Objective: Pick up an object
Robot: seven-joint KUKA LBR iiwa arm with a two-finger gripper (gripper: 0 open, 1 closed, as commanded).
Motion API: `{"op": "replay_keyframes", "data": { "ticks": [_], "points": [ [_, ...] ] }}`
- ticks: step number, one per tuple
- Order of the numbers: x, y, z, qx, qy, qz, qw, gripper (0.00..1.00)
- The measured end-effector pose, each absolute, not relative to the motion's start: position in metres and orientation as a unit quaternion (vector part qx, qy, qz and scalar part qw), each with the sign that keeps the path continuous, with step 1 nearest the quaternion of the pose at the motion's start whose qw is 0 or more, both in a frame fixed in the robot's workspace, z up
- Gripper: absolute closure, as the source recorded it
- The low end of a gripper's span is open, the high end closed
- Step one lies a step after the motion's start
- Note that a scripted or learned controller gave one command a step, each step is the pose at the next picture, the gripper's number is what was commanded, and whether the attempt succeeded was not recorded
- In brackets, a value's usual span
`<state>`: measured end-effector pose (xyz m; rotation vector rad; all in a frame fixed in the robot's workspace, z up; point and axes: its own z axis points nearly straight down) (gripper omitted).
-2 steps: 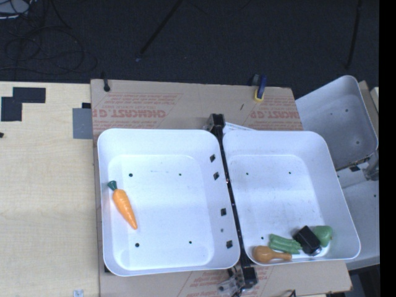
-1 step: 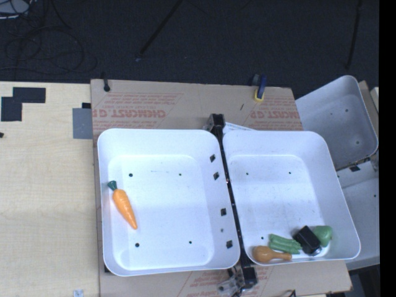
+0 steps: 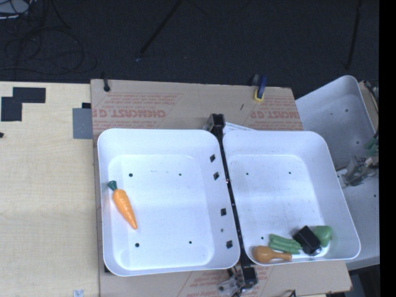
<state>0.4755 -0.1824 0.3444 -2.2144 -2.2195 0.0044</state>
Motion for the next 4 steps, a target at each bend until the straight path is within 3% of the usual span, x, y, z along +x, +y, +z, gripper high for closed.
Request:
{"op": "replay_keyframes", "data": {
  "ticks": [1, 2, 3, 4],
  "points": [
    [0.476, -0.196, 0.403, -0.706, -0.708, -0.0005, -0.002, 1.0],
    [0.475, -0.214, 0.329, -0.708, -0.707, 0.0022, 0.004, 1.0],
    [0.476, -0.214, 0.382, -0.707, -0.707, -0.0004, -0.002, 1.0],
    [0.506, -0.211, 0.241, -0.707, -0.707, 0.0031, 0.007, 1.0]
  ]
}}
